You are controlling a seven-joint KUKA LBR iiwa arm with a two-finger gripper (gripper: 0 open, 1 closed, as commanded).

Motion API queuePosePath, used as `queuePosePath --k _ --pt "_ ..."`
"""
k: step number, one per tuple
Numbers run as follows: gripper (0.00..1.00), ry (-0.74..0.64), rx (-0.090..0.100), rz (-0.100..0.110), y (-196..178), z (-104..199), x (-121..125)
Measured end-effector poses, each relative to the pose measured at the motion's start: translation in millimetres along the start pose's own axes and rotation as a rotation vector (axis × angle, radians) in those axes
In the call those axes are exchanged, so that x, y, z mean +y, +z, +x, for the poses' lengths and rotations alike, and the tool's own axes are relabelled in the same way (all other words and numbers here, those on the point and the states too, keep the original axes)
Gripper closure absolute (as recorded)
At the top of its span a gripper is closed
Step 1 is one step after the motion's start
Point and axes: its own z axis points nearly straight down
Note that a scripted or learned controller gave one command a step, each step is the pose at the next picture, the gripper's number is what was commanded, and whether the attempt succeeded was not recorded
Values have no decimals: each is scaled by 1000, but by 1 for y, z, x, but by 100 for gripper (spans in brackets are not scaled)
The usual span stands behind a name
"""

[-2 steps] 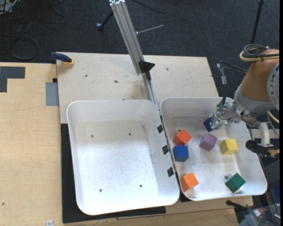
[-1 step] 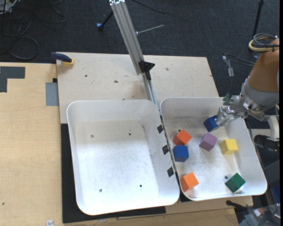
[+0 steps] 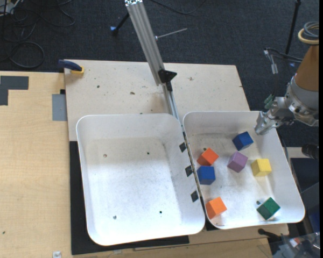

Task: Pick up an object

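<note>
The right bin [image 3: 226, 115] holds several small cubes. A blue cube [image 3: 243, 140] lies nearest the far right corner. An orange cube [image 3: 208, 157] and a second blue cube [image 3: 206, 174] sit by the left wall. A purple cube [image 3: 237, 161] and a yellow cube [image 3: 261, 167] lie mid-bin. Another orange cube [image 3: 216, 206] and a green cube [image 3: 268, 208] sit near the front rim. My gripper [image 3: 262, 124] hangs over the bin's far right corner, just up and right of the first blue cube, with nothing seen in it.
The left bin [image 3: 97, 121] sits beside the right one, joined by black clips along the shared wall. A slanted aluminium bar [image 3: 151, 47] rises behind the bins. A blue-and-yellow clamp [image 3: 71, 66] lies on the bench's far left corner.
</note>
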Motion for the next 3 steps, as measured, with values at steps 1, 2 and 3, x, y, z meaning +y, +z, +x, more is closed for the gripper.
queuePosePath --k 1,2,3 --pt "100 1 0 1 -45 -1 1" --pt "100 -3 4 6 -45 55 0" --pt "100 -2 4 7 -47 105 -10"
